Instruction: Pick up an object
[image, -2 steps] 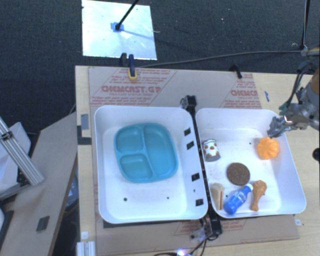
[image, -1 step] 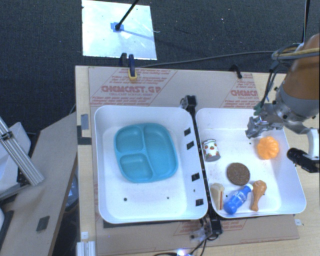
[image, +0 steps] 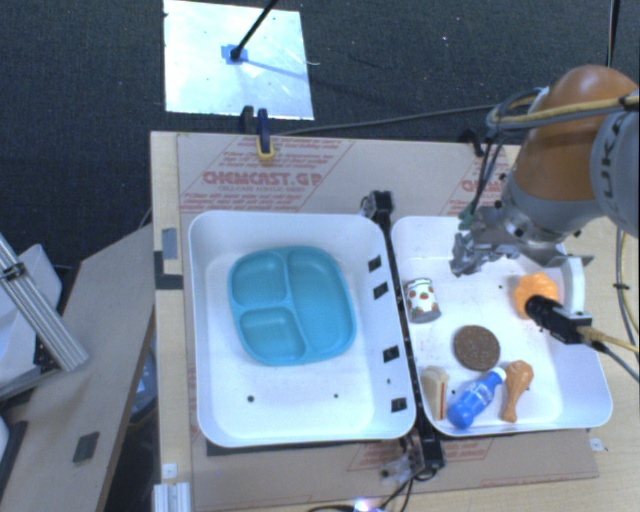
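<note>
Nearest the camera, along the right bin's front edge, lay a blue bottle, a tan drumstick just beside it, and a small cone by the divider. Up a little sat a brown cookie, then a small cup tipped near the divider, and an orange fruit over to the right. Every one of them was resting on the bin floor, nothing lifted! Over in the left bin, a teal tray sat alone. Farther back, the claw hung low over the right bin's rear, apart from the cup and cookie, with nothing visibly in it; how wide it stood, I couldn't tell from that angle. So by my read the pick hadn't happened yet: choosing, closing and lifting all remained.
</note>
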